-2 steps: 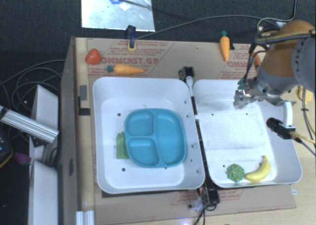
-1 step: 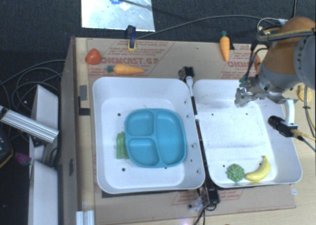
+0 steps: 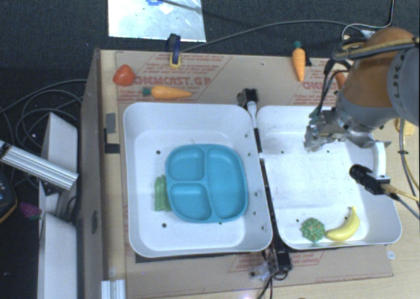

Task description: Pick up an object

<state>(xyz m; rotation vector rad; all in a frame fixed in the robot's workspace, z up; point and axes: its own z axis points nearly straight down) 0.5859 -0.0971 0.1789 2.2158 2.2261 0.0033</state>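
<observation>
Banana [image 3: 345, 227] at right bin's [image 3: 289, 120] near edge, well apart from tool [image 3: 317, 136].

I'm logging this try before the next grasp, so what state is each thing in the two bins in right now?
Blue divided plate: flat, right way up, in left bin.
Green piece: lying against the plate's left edge.
Banana: lying in right bin, near corner.
Green bumpy ball: resting beside banana.
Gripper: over right bin's far part.

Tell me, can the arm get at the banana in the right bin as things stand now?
Probably yes. The banana lies in the open near the front of the right bin, with only the green broccoli-like toy beside it. The claw hangs over the same bin, farther back, with bare floor between.
</observation>
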